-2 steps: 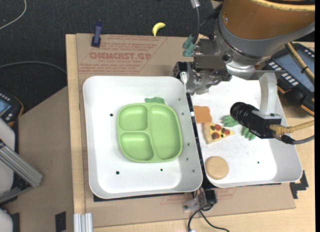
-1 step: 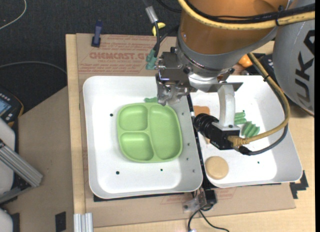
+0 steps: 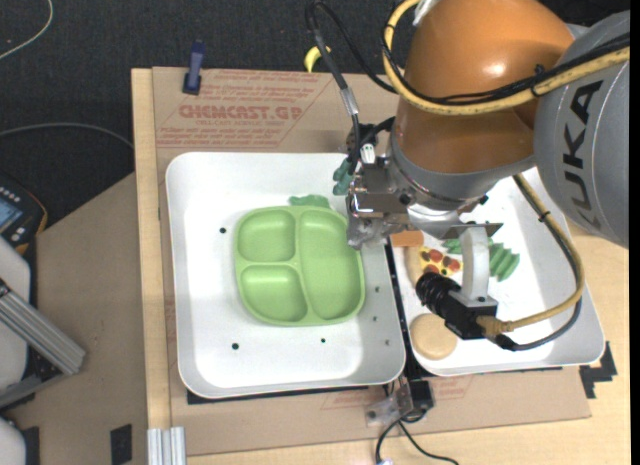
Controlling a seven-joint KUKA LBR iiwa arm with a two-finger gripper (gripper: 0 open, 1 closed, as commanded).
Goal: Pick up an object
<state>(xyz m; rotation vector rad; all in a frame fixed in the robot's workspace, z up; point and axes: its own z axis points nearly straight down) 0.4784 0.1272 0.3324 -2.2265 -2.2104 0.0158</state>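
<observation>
Hovering end effector (image 3: 432,248) beside the green plate (image 3: 298,263); its state I cannot tell. Plate looks light, rigid, slick: I'd pinch the rim.

Your arm (image 3: 590,143) takes the upper right of the frame. Its casing is smooth grey with large black KUKA lettering, cut off by the right edge. Left of it the glossy orange band (image 3: 480,53) bulges like a dome. Black cables (image 3: 335,63) run in from the upper left and loop across the orange. Under the dome you see a grey ring, then the gripper (image 3: 365,208), a cluster of bare metal and dark parts near centre.
</observation>
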